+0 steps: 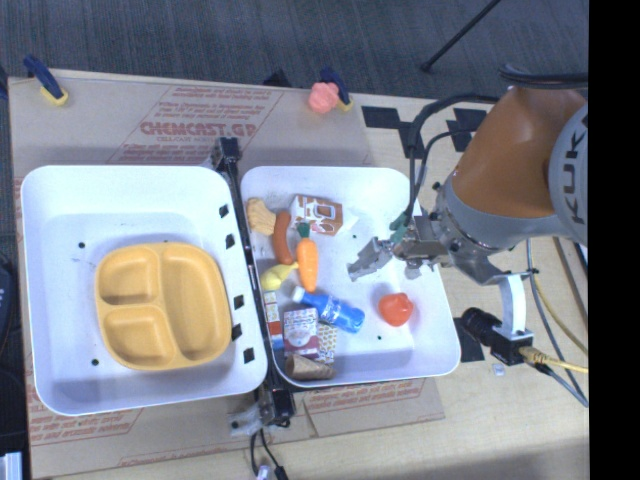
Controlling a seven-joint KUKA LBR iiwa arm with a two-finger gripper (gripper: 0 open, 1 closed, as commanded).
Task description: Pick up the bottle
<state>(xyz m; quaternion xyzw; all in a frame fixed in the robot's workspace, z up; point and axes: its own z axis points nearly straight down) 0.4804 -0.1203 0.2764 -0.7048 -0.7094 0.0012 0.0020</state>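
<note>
Gripper (368, 260) over right bin (432, 343), fingers spread, holding nothing. Bottle (334, 310) lies lower-left of it, beside carrot (307, 260) and carton (301, 331). Drop straight, straddle bottle's width, avoid neighbours.

Printed in red on the cardboard sheet (200, 118) under the bins: "CHEMCAST GP". Visible on the arm's grey housing (572, 168) at right: letters "KU".

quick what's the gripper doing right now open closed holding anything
Gripper: above the right bin, nothing between its fingers; open or closed cannot be told.
</note>
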